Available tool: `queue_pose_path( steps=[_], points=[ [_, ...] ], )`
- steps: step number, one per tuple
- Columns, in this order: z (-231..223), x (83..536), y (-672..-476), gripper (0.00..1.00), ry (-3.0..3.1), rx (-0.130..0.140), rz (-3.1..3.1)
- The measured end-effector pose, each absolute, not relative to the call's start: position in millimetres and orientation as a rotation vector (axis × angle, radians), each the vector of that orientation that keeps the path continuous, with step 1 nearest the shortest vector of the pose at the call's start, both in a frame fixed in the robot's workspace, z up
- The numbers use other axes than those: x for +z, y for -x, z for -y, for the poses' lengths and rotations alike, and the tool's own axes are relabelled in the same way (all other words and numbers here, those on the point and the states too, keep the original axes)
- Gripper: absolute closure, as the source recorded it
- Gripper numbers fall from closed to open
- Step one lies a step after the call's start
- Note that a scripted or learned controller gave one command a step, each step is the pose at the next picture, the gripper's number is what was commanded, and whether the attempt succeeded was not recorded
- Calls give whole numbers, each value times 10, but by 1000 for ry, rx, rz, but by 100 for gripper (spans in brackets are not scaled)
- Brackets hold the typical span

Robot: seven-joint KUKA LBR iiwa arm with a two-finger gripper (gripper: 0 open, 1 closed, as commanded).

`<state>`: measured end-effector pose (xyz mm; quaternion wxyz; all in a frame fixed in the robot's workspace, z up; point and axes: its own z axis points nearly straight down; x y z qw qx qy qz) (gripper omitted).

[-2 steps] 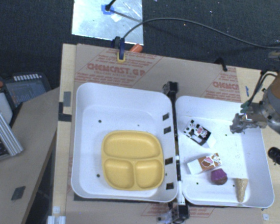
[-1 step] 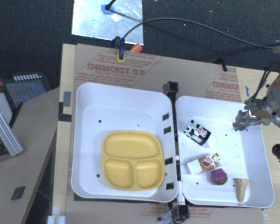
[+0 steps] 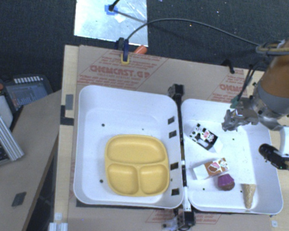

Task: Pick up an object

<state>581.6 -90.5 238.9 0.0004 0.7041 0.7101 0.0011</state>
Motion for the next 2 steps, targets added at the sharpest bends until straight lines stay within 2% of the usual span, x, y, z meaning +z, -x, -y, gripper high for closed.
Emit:
queue_pose_path(
  steps=[1, 2],
  points=[
    [384, 2283, -5802, 100, -2212, 3, -2232],
    [-165, 2352, -5948, 100, -2209, 6, -2233]
  ],
)
